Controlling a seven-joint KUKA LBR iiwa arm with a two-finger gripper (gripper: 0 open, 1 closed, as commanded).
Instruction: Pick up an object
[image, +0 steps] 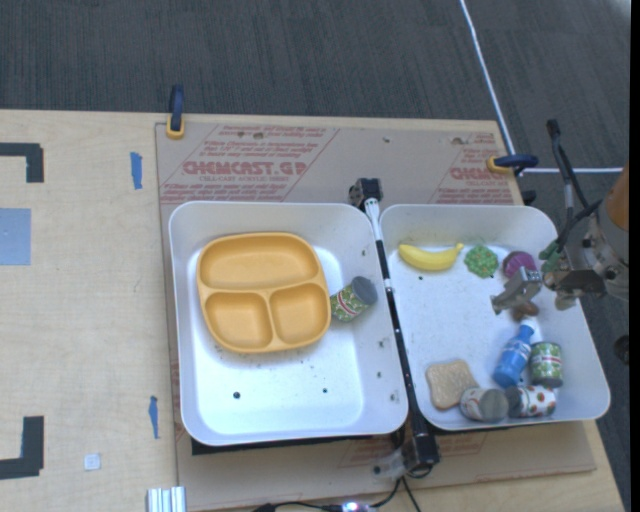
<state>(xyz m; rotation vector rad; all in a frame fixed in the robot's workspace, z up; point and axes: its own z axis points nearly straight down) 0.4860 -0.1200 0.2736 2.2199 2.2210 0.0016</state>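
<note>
Table (80, 300) carries two white bins. Left bin (280, 410): yellow divided plate (262, 290), small green can (351, 299) touching its right edge. Right bin (440, 300): banana (430, 256), toast slice (450, 381), blue bottle (514, 355), green lump (481, 261). Tool (570, 270) hovers over the right bin's far-right side; finger spread cannot be told.

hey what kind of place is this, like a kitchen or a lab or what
Most likely a robotics lab bench, not a kitchen: two white bins sit on a clamped board, toy food like a banana fills one, and a gripper reaches in.
</note>
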